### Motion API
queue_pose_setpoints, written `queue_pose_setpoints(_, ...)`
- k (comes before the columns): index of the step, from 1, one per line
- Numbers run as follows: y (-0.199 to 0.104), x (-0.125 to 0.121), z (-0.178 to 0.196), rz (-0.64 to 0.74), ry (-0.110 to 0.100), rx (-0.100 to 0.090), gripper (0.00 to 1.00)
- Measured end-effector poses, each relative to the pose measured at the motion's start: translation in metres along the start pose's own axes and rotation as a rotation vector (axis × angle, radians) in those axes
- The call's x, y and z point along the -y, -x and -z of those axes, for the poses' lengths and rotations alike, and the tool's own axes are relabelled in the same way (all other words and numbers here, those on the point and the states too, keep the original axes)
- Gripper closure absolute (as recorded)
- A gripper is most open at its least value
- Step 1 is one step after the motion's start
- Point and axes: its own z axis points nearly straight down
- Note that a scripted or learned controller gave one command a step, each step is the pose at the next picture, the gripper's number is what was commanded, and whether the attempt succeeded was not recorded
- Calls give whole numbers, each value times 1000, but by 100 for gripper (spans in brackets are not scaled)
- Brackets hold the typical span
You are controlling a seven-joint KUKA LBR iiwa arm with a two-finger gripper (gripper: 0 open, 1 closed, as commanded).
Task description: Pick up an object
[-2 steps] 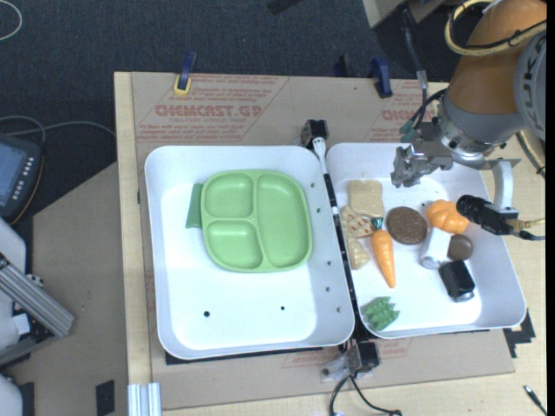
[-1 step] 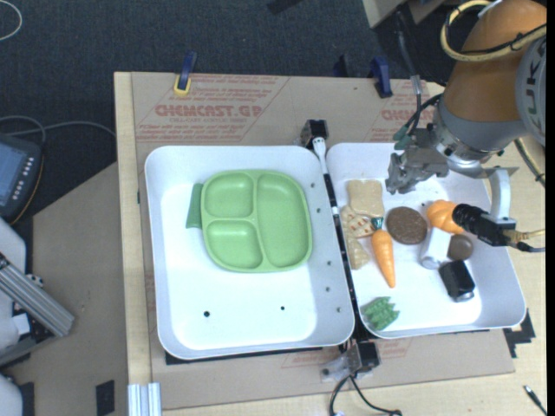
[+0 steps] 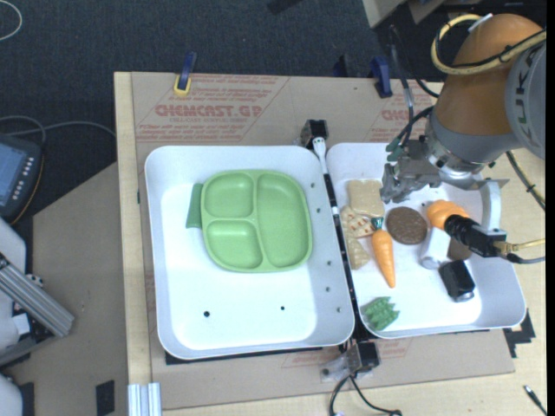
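Gripper low over the right bin near the brown disc (jaw state cannot be told); descend squarely before closing

Two bins sit side by side on the bench, their inner walls touching. A divided plate lies in the left bin, toward its far half.

Everything else is placed relative to the carrot, which lies in the right bin close to that bin's left wall. Just left of the carrot lies a cracker-like piece; behind that, farther from the viewer, lies a bread-like piece. Touching the carrot's far end on the right is a round disc. In front of the carrot, near the bin's near wall, lies a leafy piece. Well right of the carrot lies a small dark block.
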Motion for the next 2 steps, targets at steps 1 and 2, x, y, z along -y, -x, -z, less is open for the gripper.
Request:
queue_pose_setpoints(1,2,-15,0,2,6,1,100)
queue_pose_setpoints(2,5,-10,-3,0,2,0,100)
